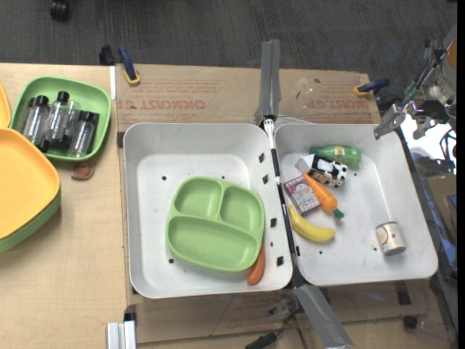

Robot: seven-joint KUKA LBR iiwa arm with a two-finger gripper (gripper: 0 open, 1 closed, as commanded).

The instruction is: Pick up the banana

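- Lying in the lower left part of the right-hand shallow white bin, the curved yellow banana rests on the bin floor close to the divider between the two bins.
- Just above the banana sits a small pink and white carton, and an orange toy carrot with a green tip lies slantwise beside it, touching or overlapping the carton's right edge.
- Above those, a small black-and-white cow figure sits next to a green plastic bottle lying on its side, near the top of the same bin.
- A small white can with a printed label lies apart from the rest, towards the lower right of that bin.
- The left-hand shallow white bin holds a light green three-compartment plate; an orange-red sausage-shaped toy lies against the plate's lower right rim.
- At the upper right edge of the frame the arm's metal pincer hangs over the top right corner of the right bin, well apart from the banana; whether it is spread or pressed together I cannot tell from here, and nothing is seen between its tips.
- On the wooden table at the far left, a green square tray carries several dark-capped clear bottles, and a stack of orange plates sits below it.
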